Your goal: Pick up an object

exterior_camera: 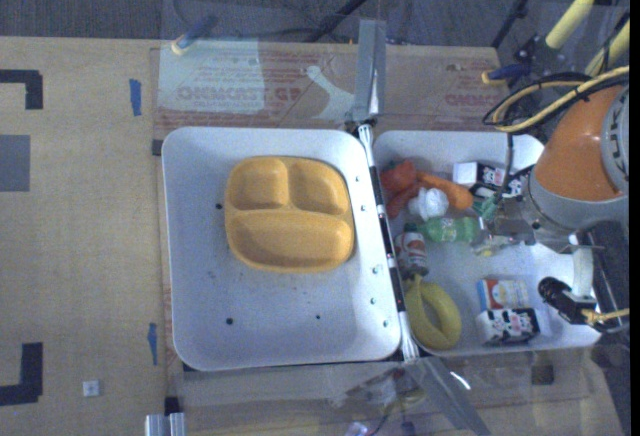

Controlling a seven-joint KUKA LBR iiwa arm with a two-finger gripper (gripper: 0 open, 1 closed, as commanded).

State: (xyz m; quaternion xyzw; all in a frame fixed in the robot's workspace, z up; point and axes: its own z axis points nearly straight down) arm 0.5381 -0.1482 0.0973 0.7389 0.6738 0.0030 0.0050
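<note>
The hand (497, 224) is poised at the green bottle (452, 229), lying crosswise just leftward; grip state cannot be told.

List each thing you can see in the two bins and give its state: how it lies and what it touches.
Yellow three-compartment plastic tray: flat, open side up, alone in left white bin.
Yellow plastic banana: lying curved by right white bin's left wall.
Green plastic bottle: on its side.
Orange toy carrot: lying flat.
Small white carton: lying flat, apart from the banana.
End effector: low beside the green bottle.
</note>
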